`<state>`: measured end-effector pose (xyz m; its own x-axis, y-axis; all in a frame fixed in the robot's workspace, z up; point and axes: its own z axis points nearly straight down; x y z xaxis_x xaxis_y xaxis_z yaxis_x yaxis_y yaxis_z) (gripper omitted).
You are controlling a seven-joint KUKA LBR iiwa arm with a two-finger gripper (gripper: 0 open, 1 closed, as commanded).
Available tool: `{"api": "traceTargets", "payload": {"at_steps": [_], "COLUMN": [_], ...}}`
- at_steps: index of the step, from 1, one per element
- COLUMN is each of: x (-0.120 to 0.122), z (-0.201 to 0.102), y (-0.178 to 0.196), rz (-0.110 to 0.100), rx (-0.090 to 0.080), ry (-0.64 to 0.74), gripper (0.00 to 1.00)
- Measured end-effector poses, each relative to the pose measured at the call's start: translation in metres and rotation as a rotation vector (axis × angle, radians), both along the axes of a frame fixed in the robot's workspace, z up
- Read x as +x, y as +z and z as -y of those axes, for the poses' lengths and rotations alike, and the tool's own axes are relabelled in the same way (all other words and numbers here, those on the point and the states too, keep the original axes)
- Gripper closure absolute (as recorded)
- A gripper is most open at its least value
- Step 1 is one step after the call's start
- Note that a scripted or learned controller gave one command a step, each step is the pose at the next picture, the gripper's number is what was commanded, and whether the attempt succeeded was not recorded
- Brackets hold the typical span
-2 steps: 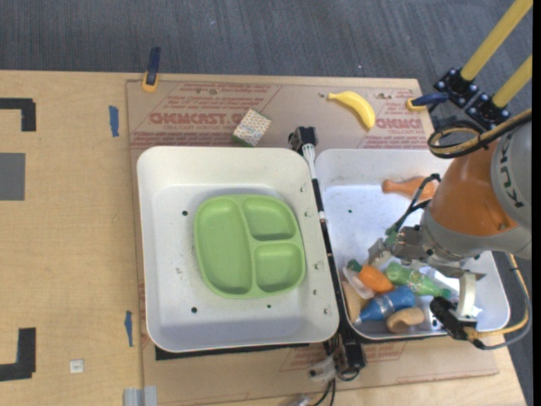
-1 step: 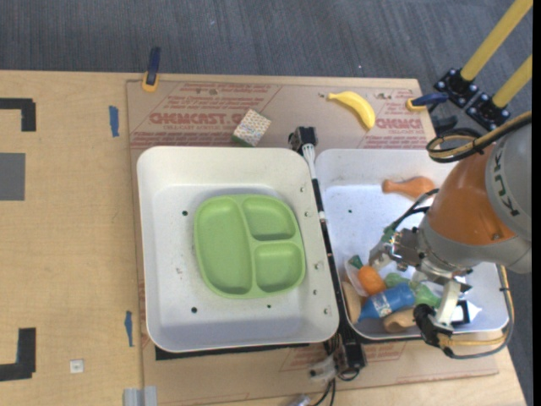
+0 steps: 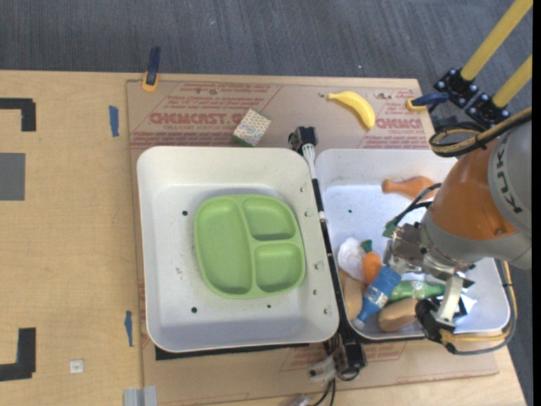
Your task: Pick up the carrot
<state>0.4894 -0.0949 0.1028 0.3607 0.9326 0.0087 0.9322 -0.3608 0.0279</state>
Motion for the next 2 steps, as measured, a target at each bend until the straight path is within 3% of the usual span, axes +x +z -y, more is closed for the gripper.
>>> {"api": "traceTargets", "payload": {"at_steps": [1,2], "x": [-0.0025,-0.0007], "z": [0.0002,0.0011], "y": [-0.01,-0.0114], "rz": [-0.005,0.001], "rx": [0.0,-0.004], "ry": [-0.118,-0.118], "gripper": [1.0,0.0]}}
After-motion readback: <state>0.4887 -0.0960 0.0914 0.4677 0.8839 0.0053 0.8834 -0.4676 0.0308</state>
